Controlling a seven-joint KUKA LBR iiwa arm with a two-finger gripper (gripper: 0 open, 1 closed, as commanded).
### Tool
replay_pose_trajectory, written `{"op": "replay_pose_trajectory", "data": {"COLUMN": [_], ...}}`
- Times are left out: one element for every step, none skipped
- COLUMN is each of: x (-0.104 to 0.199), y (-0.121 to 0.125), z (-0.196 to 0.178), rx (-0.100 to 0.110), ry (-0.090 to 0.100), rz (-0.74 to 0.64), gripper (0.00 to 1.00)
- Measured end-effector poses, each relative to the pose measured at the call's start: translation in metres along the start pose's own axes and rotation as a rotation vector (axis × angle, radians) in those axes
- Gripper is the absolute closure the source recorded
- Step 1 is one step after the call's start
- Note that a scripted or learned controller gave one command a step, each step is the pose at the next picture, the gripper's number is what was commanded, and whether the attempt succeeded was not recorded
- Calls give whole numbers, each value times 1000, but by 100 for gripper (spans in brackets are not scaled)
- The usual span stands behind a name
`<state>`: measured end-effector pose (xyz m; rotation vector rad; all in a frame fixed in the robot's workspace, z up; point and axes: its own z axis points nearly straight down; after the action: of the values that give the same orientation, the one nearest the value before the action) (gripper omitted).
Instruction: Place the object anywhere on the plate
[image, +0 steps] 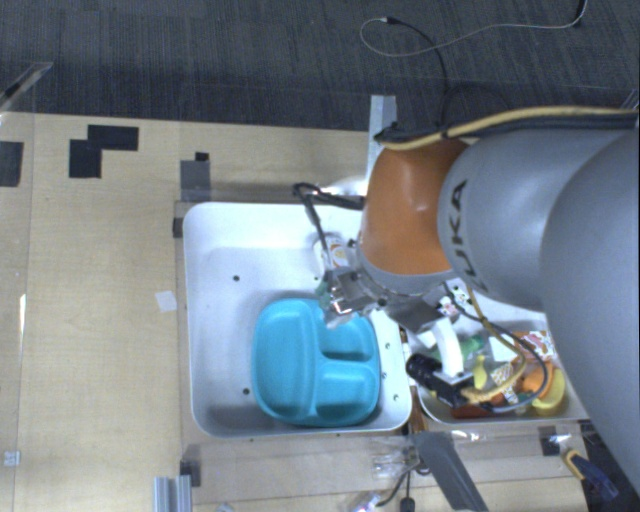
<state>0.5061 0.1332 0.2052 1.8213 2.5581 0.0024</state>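
Looming closest to my camera, the grey arm (545, 215) with its orange band (405, 205) reaches in from the right and covers much of the right bin (490, 412). From my seat I see the worktop (90, 300) carrying the left white bin (215, 300), and in its lower part sits the blue divided plate (300, 370), its compartments bare. Next in size, the jumble of objects (490, 375) lies in the right bin, partly hidden under the arm; I cannot tell which one is the task's thing. Smallest, the end effector (340, 300) hangs just over the plate's upper right edge, and I cannot tell whether it holds anything.
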Motion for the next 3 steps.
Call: {"op": "replay_pose_trajectory", "data": {"x": [-73,-35,8], "y": [-45,48,-18], "z": [21,51,57], "rx": [-1,1,0], "ry": [0,0,1], "rz": [296,224,57], "gripper": [100,100,100]}}
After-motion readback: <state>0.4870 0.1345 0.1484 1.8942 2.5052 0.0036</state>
